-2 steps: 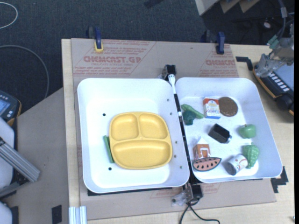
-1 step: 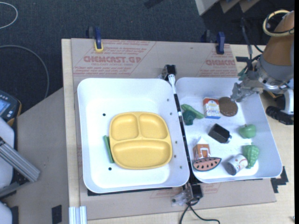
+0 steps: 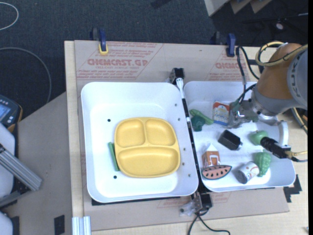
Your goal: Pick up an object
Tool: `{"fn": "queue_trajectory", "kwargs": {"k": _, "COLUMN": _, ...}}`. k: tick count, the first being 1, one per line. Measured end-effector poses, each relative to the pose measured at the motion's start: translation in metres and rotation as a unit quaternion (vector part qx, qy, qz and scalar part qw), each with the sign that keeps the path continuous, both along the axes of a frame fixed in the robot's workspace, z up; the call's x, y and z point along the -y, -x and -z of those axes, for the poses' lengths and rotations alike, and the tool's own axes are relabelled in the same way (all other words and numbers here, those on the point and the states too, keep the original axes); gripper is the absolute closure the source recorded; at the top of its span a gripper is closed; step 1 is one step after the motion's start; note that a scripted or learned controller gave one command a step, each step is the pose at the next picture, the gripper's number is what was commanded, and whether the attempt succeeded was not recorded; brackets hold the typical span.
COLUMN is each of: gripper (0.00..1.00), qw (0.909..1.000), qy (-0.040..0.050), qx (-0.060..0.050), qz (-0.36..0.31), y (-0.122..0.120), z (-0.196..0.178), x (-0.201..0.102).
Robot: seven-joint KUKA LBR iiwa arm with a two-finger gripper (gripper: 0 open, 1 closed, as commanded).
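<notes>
The right bin (image 3: 205, 94) holds several small things. An orange-and-white carton (image 3: 220, 112) stands near its back. A dark green toy (image 3: 198, 120) lies by the left wall and a black block (image 3: 229, 140) lies in the middle. Toward the front are a brown carton (image 3: 211, 158), a watermelon slice (image 3: 216, 172), a small can (image 3: 248, 171) and a green leafy piece (image 3: 264, 162). Another green piece (image 3: 257, 137) lies at the right. My gripper (image 3: 238, 114) hangs low in the bin just right of the orange-and-white carton, behind the black block.
The left bin (image 3: 98, 146) carries a yellow divided plate (image 3: 145, 147) with a green strip (image 3: 113, 155) along its left side. The grey and orange arm (image 3: 279, 82) comes in over the right bin's right rim. Blue clamps (image 3: 101, 39) sit on the board's far edge.
</notes>
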State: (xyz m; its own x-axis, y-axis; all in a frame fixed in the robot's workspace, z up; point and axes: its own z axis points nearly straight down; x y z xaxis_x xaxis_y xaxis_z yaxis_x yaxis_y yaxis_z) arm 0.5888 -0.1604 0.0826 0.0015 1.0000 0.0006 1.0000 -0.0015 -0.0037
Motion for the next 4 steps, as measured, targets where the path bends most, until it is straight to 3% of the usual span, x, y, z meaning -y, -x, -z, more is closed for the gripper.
{"fn": "queue_trajectory", "kwargs": {"k": 1, "gripper": 1.00, "qw": 1.0000, "qy": 0.0003, "qx": 0.004, "qz": -0.004, "y": -0.034, "z": -0.002, "x": -0.056}}
{"fn": "queue_trajectory", "kwargs": {"k": 2, "gripper": 1.00, "qw": 0.9999, "qy": -0.0002, "qx": 0.010, "qz": -0.004, "y": -0.004, "z": -0.172, "x": -0.106}}
{"fn": "queue_trajectory", "kwargs": {"k": 3, "gripper": 1.00, "qw": 1.0000, "qy": -0.0016, "qx": -0.004, "qz": -0.003, "y": 0.044, "z": -0.098, "x": -0.164}}
{"fn": "queue_trajectory", "kwargs": {"k": 4, "gripper": 1.00, "qw": 1.0000, "qy": -0.0015, "qx": 0.004, "qz": -0.005, "y": 0.112, "z": -0.187, "x": -0.229}}
